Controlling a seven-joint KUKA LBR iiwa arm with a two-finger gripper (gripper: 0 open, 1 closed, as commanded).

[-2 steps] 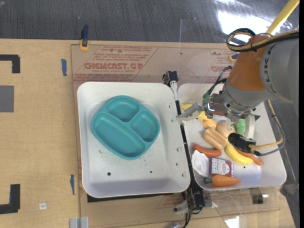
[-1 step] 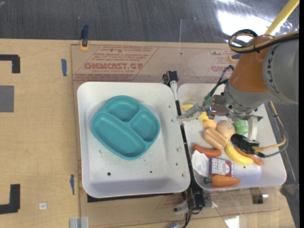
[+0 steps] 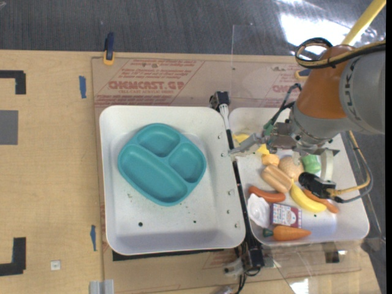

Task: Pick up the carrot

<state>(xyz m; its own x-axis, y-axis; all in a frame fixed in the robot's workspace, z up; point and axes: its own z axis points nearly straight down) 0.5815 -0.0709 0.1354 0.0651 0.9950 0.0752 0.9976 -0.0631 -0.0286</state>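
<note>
**Desk:** Where's the carrot right now?

**Me:** I see the carrot (image 3: pixel 290 232) lying flat in the right bin (image 3: pixel 358 222), close to that bin's near edge, pointed end toward the right. It sits just below a small red-and-white packet (image 3: pixel 283 215), touching or nearly so.

**Desk:** And the claw?

**Me:** My gripper (image 3: pixel 298 147) hangs over the far half of the same bin, well apart from the carrot. Between the two lie a hot dog bun (image 3: pixel 278 177), a red sausage (image 3: pixel 267 194) and a banana (image 3: pixel 305 198). A green item (image 3: pixel 311 163) sits just beside the wrist, partly hidden.

**Desk:** Is it released or clenched?

**Me:** I cannot tell; the arm's grey body and orange band (image 3: pixel 320 90) cover the tip from this angle. I see nothing of the carrot near it.

**Desk:** The other bin?

**Me:** The left bin (image 3: pixel 122 225) holds a teal divided plate (image 3: pixel 162 163), lying toward its far-left part.
</note>
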